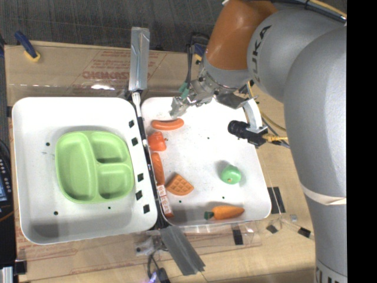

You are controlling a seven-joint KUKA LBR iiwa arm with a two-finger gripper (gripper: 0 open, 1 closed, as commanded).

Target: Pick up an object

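Bench: two shallow white bins were set side by side on a cardboard-covered top, split by a grey divider (139, 69).
Left bin (29, 158): a green sectioned plate (94, 165) was seen lying in the middle.
Right bin (200, 152): toy food was scattered here: a sausage (167, 124) at the top left, a small orange piece (156, 141) just below it, a long orange piece (158, 168) along the left wall, a waffle (179, 185), a green apple (231, 174) and a carrot (225, 212) near the front edge.
Arm: the grey arm was reached in from the right, orange band above the wrist.
Gripper (178, 106): it was positioned just above and beside the sausage, at the top-left corner of the right bin. Nothing was seen between the fingers; whether they were spread or pressed together could not be told.
Likely target: sausage, judged as nearest.
Risk 1: sausage could be rolled or pushed aside if only one fingertip lands on it.
Risk 2: the bin wall and divider were close, so a finger could be caught on the rim.
Risk 3: the small orange piece lay near enough to be nudged or pinched together with the sausage.
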